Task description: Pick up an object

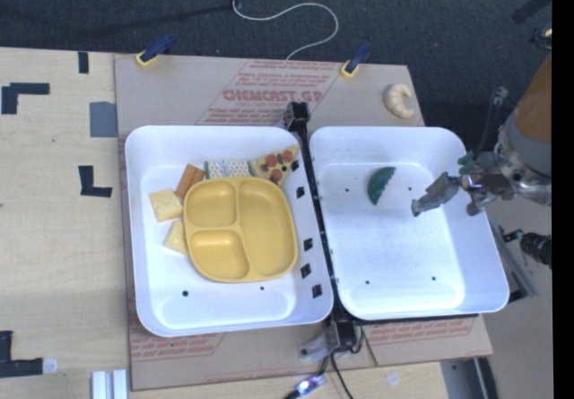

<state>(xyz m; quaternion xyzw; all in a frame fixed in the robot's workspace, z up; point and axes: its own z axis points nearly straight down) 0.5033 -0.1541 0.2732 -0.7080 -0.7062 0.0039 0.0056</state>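
green object (380, 185) lies in right bin (448, 299), long axis near-vertical, tilted right.

A robotics lab: clamped cardboard (269, 92) under two white bins (143, 236).

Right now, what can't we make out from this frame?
- Gripper, camera view: too small and blurred to tell its finger state.
- Arm: cut off by the right edge.
- Small items in the left bin: partly hidden under the yellow tray.
- Green object in the right bin: too small to identify.
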